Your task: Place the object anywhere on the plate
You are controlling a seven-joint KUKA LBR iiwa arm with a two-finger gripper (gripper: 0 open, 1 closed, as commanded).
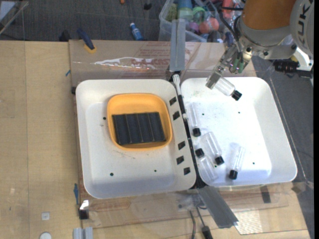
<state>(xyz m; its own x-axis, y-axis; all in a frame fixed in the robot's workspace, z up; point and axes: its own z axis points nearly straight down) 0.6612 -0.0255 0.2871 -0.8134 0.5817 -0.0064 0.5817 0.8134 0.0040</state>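
The gripper hangs at the upper right of the frame, over the top edge of the right bin, and its fingers pinch a clear bottle with a black cap. The bottle is lifted off the bin floor and lies tilted, its cap pointing down and to the right. Above the gripper the orange band and grey body of the arm fill the upper right corner.

Lower in the right bin lie more clear bottles with black caps: one along the left wall, one near the middle, one to its right, and another at the lower left, close beside the middle one.

The orange plate sits in the left bin, in the centre left of the frame, well apart from the held bottle. A dark ridged block rests on the plate and covers most of its inside. Between the two bins runs the raised divide of their touching walls, marked with small black tabs.

A grey bar stands at the top of that divide, just left of the gripper. Behind it, at the top of the frame, a clear tub holds coloured items.
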